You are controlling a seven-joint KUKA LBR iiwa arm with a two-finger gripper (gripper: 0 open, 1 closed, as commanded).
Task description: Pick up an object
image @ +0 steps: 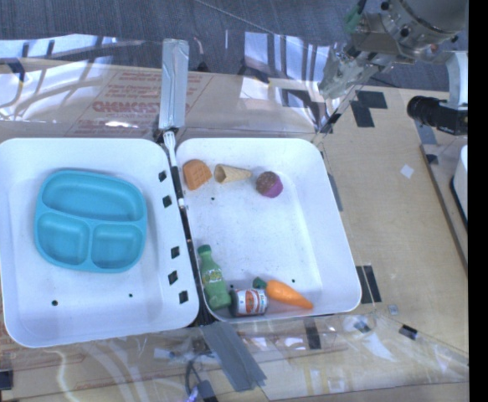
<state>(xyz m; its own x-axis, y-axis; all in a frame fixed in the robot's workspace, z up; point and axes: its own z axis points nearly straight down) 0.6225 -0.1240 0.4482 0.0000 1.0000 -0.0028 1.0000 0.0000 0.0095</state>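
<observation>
Objects all sit in the right bin (pixel 331 224); the tool (pixel 337 99) hangs above its far right corner (can't tell its grip). Nearest are purple ball (pixel 269 184), cone (pixel 232 172), orange ball (pixel 197 174); bottle (pixel 213 278), can (pixel 249 301), carrot (pixel 289 294) line the near edge.

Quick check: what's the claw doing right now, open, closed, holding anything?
Claw: cannot be told whether open or closed; it sits above the back right corner of the right bin, with no object seen in it.
</observation>
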